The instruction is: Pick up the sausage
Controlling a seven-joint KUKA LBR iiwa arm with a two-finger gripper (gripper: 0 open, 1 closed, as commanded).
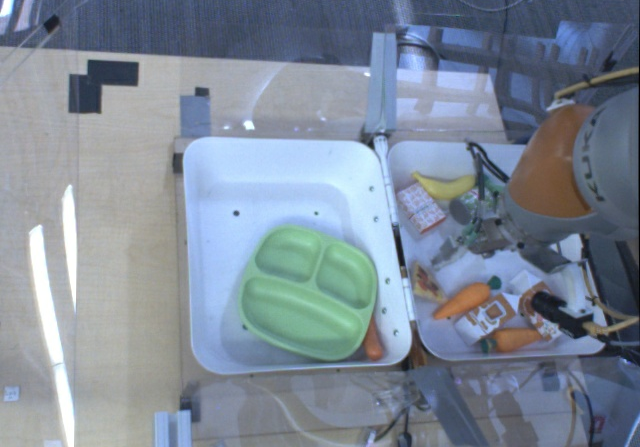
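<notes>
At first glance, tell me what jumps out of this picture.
The green divided plate lies tilted in the left bin, with an orange-brown item peeking out beside its lower right edge. The right bin is crowded with toy food: a banana at the top, a carrot lower down. The arm's orange band looms over that bin from the right, the claw low among the items.
</notes>
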